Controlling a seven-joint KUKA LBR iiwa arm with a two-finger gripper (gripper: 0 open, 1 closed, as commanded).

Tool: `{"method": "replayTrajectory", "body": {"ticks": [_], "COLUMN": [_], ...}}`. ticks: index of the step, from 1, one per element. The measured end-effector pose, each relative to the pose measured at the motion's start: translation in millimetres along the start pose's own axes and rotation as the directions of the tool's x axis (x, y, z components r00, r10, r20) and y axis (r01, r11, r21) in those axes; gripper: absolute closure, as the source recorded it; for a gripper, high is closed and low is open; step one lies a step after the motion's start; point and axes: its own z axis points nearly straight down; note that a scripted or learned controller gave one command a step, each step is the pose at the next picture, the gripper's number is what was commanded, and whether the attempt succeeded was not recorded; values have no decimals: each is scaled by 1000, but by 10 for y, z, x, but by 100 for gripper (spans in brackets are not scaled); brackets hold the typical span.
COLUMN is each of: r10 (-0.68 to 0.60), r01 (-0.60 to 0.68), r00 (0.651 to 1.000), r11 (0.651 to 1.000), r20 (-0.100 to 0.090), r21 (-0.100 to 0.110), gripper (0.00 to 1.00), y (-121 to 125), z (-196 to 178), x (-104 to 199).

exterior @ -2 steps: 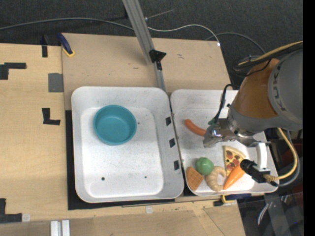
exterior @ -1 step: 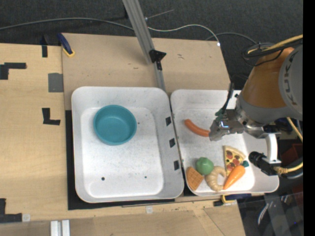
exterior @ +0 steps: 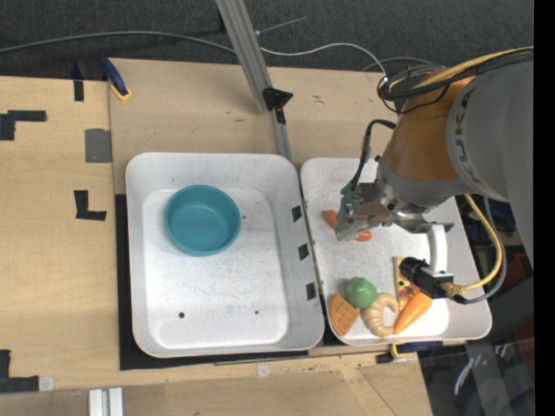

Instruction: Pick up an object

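Down in the right bin, the gripper sits low over the white floor near that bin's left wall, hanging from the grey arm with its orange band. Directly at the fingertips lies a small red-orange object, one bit of it peeking out to the left of the fingers and another reddish patch showing at their lower right, so the piece appears to run crosswise beneath the gripper, roughly left to right across the bin. Whether the fingers are spread around it, pressed on it, or merely hovering above cannot be told from this slanted view, since the gripper's dark body covers the gap. The relation that matters most is that the red piece lies right under and slightly left of the fingers, not off to one side; a grasp, if it comes, would probably need the fingers to straddle its short width. Well apart, in the near end of the same bin, sits a cluster: a green round item, a waffle-patterned orange piece, a pale lumpy piece and a toy carrot, touching or almost touching one another. A teal bowl rests in the left bin, far from the gripper. My judgement is that the red-orange piece is the intended target, and the pick not yet secured.
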Motion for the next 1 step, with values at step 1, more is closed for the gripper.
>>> {"method": "replayTrajectory", "body": {"ticks": [1], "r10": [0], "r01": [0], "r00": [1000], "r11": [1000], "r20": [0], "r21": [-1], "gripper": [100], "y": [78], "z": [-124], "x": [526]}}
